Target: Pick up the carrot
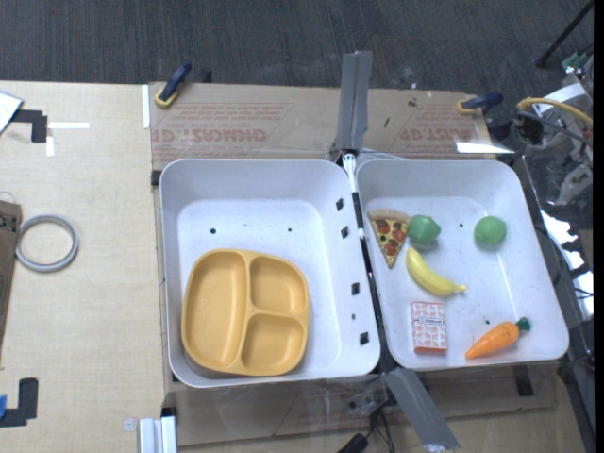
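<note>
- Carrot (493,339) lies near the front right corner of the right bin (528,201), tilted, green top toward the wall.
- You can expect a light, stiff, smooth toy.
- Pinch across its thick orange middle; the tapered tip may slip.

The print on the small carton (429,327) is too small to read.

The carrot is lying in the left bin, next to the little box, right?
Not quite. The carrot lies in the right bin, not the left one. It is next to the little box, as the camera view shows.
</note>
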